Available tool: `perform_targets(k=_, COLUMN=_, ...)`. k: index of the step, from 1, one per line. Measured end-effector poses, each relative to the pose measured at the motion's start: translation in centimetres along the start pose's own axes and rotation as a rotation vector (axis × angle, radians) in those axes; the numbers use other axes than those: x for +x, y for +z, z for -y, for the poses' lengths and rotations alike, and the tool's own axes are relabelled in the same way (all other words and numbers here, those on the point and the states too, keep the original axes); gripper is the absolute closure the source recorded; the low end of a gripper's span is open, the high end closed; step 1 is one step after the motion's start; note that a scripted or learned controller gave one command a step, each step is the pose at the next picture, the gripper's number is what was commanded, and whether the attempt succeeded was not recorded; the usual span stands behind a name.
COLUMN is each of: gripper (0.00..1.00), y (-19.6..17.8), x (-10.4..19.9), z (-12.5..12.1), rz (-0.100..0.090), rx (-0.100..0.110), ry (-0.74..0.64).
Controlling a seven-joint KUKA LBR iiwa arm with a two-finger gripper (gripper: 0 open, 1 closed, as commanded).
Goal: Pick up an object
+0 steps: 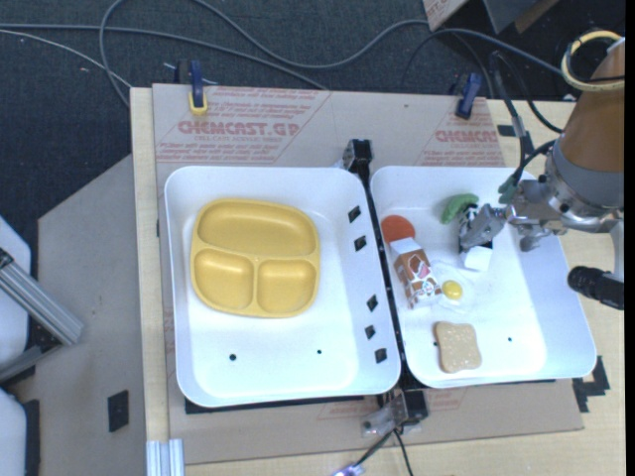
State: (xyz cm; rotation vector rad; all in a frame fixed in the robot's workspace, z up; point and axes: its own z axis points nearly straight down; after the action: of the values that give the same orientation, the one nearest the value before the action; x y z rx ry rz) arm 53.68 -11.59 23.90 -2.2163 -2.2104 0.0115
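My gripper hangs low over the right bin, reaching in from the right. Just below its tip lies a small white block, touching or nearly touching it. A green leafy piece lies just behind the gripper. To its left are a red-orange round piece, a small printed carton and a little yellow ball. A tan slice of toast lies near the bin's front.
The left bin holds a yellow divided plate. A black divider with clips runs between the bins. Cables trail across the dark floor behind the bench, and blue clamps hold the board's back edge.
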Motion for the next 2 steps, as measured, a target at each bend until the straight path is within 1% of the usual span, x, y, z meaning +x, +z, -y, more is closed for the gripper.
perform_targets(k=1, gripper=0.0, y=-0.6, x=0.0, z=-0.2, rz=0.002, rx=-0.012, ry=-0.003)
perform_targets(k=2, gripper=0.0, y=3.8, x=0.4, z=0.3, rz=0.0, rx=-0.007, ry=-0.002)
